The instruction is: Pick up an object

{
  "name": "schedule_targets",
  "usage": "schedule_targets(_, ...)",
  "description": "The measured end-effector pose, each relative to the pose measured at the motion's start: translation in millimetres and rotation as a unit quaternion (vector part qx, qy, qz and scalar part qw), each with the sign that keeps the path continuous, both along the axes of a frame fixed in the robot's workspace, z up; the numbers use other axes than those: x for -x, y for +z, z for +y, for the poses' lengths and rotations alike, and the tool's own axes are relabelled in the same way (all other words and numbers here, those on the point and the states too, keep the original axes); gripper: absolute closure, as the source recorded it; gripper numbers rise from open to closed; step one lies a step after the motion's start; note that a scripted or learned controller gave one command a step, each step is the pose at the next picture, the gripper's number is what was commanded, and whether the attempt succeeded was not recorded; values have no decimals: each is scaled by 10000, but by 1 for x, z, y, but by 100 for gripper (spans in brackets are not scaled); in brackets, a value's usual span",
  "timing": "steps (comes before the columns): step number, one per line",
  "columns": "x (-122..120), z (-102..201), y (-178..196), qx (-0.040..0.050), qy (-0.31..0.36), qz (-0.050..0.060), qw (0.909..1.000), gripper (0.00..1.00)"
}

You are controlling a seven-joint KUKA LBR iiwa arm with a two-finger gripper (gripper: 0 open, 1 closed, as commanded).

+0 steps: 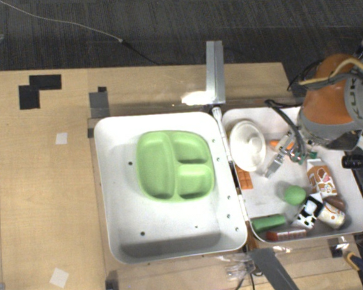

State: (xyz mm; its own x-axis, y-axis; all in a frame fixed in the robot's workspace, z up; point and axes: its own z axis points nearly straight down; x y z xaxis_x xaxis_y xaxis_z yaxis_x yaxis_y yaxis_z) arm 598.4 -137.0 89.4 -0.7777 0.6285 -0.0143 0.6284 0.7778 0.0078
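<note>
The robot arm (336, 105) came in from the right side and reached over the right bin (362, 220). Its gripper (282, 154) hung low in the middle of that bin, just beside a white bowl (247, 145). The two fingers looked a little way apart, and nothing sat between them. One finger (271, 165) pointed down toward the bin floor, near the rim of the bowl.

The right bin had many small things in it. A round green thing (294, 195) lay just below the gripper. A long green thing (268, 222) lay near the front wall, with a thin red pen-like thing (285, 233) right beside it. A black and white toy (309, 213) sat next to a brown and white cup (333, 213) that lay on its side. A small orange and white packet (321, 179) rested near the right wall. A little orange card (244, 180) lay by the wall between the two bins.

The left bin (120, 197) held a big light green tray (174, 165) with three parts in it.
</note>
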Motion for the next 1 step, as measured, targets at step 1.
schedule_targets(1,72,-29,2,10,60,8,10000,0)
